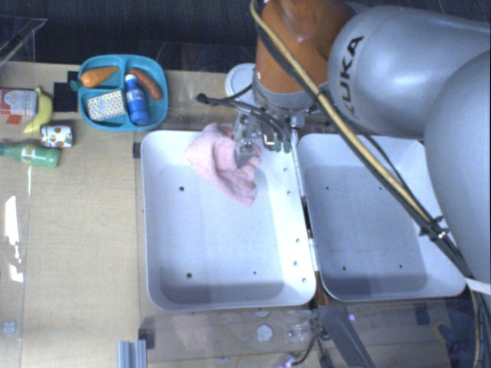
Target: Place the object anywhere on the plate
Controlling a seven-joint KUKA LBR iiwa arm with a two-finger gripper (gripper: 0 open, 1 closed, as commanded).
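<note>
Two shallow white bins sit side by side on the bench: the left bin (199,267) and the right bin (376,236). The grey arm (414,75), with its orange band (295,29), reaches in from the right and ends above the upper right part of the left bin. The gripper (247,153) points down onto a crumpled pink cloth (226,167), which lies in the upper middle of the left bin, near its back wall. The gripper's tip meets the cloth's right side; the spacing of the jaws cannot be told, nor whether cloth lies between them. A round white plate (239,77) shows partly behind the left bin, mostly hidden by the wrist. On the bench to the left stands a blue divided tray (157,90) holding toy food, and further left lie a banana (40,112), a small can (57,136) and a green bottle (31,155).
</note>
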